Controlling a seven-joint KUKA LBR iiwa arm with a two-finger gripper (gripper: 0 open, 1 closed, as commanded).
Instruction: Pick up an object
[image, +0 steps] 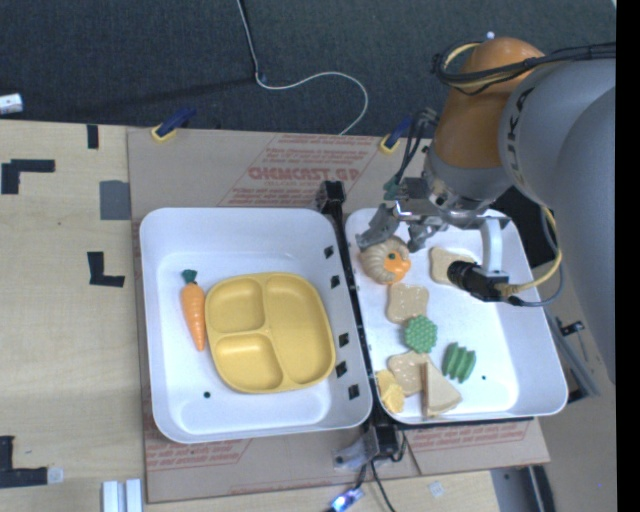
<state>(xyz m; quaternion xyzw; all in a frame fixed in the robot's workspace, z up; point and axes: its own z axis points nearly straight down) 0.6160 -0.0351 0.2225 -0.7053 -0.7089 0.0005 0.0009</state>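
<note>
We see the gripper (397, 232) released, fingers spread just above the tan-and-orange toy food (385, 263) at the far left of the right bin (520, 400). We judge this piece light, rigid and smooth plastic, likely slippery; we would grip it across its rounded middle.

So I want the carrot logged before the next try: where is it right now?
The carrot lies in the left bin, along the left edge of the yellow divided plate, leafy end toward the far wall, well away from the tool.
</note>
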